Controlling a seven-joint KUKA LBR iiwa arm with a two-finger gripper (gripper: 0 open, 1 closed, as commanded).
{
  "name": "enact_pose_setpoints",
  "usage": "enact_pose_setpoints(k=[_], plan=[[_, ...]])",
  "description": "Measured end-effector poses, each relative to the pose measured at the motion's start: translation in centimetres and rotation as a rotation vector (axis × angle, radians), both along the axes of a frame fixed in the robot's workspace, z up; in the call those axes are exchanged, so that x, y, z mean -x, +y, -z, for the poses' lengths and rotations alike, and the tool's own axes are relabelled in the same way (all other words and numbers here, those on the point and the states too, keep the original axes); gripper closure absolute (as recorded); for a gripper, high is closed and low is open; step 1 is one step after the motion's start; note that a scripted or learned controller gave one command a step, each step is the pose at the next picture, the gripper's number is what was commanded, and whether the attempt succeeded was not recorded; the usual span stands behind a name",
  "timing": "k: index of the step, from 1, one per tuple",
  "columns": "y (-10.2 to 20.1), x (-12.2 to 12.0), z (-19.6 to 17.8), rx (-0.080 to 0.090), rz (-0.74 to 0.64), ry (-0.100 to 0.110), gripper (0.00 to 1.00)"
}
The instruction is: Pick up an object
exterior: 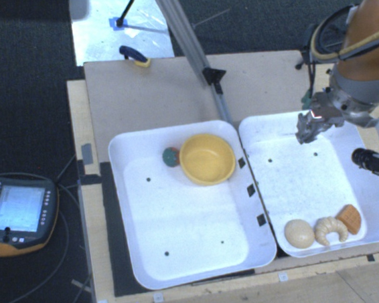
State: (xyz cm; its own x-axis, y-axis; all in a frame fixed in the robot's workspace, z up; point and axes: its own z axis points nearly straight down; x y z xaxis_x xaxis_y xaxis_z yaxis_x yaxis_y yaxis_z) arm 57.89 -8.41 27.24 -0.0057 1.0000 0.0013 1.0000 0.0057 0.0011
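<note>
Camera view: gripper [306, 130] hangs over the far part of the right bin [300, 176], near its far-left corner. Can't tell its state from this slant, and nothing visible is in it.

Candidates in the right bin sit in a row along the near edge: pale round roll [299, 233], croissant-shaped piece [331, 229], orange-brown wedge [349, 217], the three touching or just beside each other. All lie toward the near side from the gripper and slightly right, well apart from it, across bare bin floor. The row's long axis runs left-right.

Left bin [186, 248]: yellow bowl [207, 159] at the far right, small dark green object [170, 157] touching its left rim. These are left of the gripper, over the divider.

My read: the near row is the shorter, clearer reach.

Pendant [15, 213] on the floor at left; screen text too small to read. No labels legible.
</note>
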Motion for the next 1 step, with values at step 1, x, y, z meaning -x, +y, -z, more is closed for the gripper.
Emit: enact_pose_setpoints(k=[1], plan=[[5.19, 0.51, 1.68, 0.000, 0.001, 0.001, 1.00]])
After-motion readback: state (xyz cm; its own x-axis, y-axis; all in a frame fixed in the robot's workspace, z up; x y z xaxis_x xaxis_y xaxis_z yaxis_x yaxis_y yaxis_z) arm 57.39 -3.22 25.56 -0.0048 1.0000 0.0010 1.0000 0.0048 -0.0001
